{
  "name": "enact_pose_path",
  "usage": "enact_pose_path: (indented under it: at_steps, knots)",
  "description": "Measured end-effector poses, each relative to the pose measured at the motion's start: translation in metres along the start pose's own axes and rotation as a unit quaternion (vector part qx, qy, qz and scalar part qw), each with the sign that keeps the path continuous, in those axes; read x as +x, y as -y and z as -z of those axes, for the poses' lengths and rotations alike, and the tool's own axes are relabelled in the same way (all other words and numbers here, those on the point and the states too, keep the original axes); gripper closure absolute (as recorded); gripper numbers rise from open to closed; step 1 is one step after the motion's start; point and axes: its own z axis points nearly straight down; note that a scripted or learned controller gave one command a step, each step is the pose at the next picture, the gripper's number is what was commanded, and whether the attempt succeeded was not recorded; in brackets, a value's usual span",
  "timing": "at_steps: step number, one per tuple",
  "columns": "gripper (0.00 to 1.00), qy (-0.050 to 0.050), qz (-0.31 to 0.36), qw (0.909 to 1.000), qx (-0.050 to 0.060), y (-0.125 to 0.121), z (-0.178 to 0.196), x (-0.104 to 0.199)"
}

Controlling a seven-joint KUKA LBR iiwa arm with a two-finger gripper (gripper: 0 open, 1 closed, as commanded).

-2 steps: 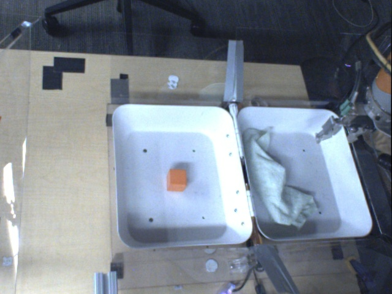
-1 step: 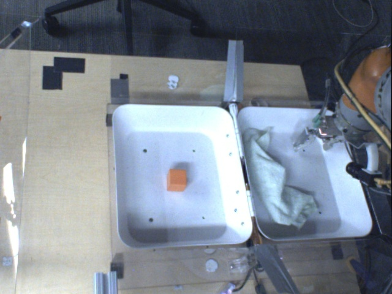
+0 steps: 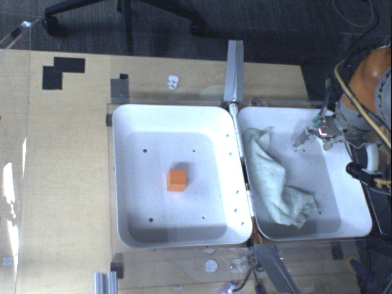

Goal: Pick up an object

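The gripper (image 3: 304,138) hangs over the upper right part of the right bin (image 3: 355,228), reaching in from the right side of the camera view. Its thin fingers (image 3: 299,142) point left and slightly down toward the bin floor. They look close together, with nothing visible between them, though at this size it is hard to tell whether they are fully pressed shut. The tips sit above bare white floor, apart from the cloth.

A crumpled pale cloth (image 3: 274,179) lies in the right bin, running from near the upper left corner down toward the lower middle, against the left wall. The bin's right half and upper right area are open floor, and this is where the gripper hovers.

The left bin (image 3: 125,164) holds a small orange block (image 3: 177,180), sitting slightly below its centre and well apart from every wall, with open floor on all sides.

The two bins touch along a shared middle edge, with a grey metal bar (image 3: 234,72) rising behind that seam. Both rest on a light wooden bench (image 3: 61,182).
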Motion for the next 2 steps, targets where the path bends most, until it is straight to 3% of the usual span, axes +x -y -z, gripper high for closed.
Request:
enact_pose_path:
  at_steps: [1,2]
  knots:
    - [0.0,0.0,0.018,0.9998,0.0,-0.007,0.161,-0.001]
    - [0.0,-0.001,0.113,0.9936,0.002,0.033,0.079,0.0]
